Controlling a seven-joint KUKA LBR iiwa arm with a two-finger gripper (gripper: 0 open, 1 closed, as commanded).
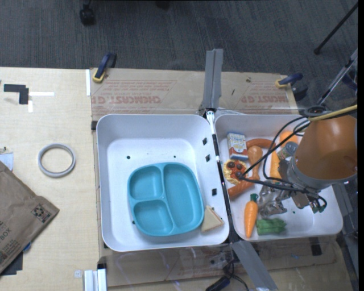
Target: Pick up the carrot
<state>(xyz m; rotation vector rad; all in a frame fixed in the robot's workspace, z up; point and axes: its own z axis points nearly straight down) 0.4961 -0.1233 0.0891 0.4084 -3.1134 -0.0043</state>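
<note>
Gripper (272,203) sits low in the right bin (327,226), lower right of frame, just right of the carrot (250,217); finger spread not discernible. Left bin (111,182): blue divided plate (165,198) and a wedge of bread (212,220). Carrot lies near the divider wall, tip toward the bottom rim, green leafy item (271,226) beside it; clearance for fingers judged tight.

Robotics lab. Wood bench (45,113) on grey carpet (170,28), cardboard sheet (153,94) held by clamps (104,65), two white bins (108,170), tape roll (57,159), chair castor (87,14), tripod leg (338,25).
</note>
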